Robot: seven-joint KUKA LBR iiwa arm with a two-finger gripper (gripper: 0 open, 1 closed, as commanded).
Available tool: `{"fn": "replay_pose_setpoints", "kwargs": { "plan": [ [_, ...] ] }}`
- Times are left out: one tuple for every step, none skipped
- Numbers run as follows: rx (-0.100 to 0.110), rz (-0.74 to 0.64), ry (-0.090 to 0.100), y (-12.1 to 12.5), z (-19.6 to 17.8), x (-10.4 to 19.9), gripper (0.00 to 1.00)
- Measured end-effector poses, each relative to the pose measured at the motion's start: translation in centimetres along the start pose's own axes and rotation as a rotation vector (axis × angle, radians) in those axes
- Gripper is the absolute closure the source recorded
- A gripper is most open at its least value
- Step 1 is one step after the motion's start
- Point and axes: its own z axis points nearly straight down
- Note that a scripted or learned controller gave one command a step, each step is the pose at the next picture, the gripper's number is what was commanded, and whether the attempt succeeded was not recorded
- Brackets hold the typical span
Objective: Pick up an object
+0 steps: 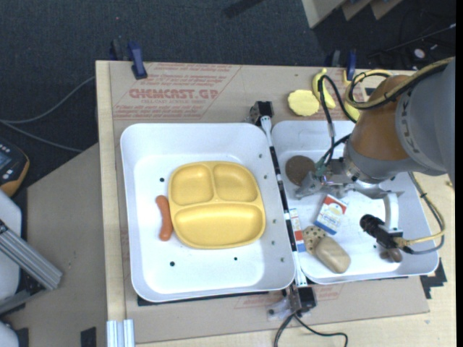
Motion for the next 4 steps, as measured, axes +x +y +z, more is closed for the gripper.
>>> {"fn": "replay_pose_setpoints", "kwargs": {
  "plan": [
    [-0.005, 0.004, -0.005, 6.6, -3.1, -6.0, 0.0],
    [0.01, 0.005, 0.003, 1.3, 0.1, -2.1, 0.0],
    [-0.002, -0.001, -0.001, 8.0, -0.1, 0.1, 0.0],
    [0.001, 0.002, -0.002, 7.8, -1.1, -0.1, 1.0]
  ]
}}
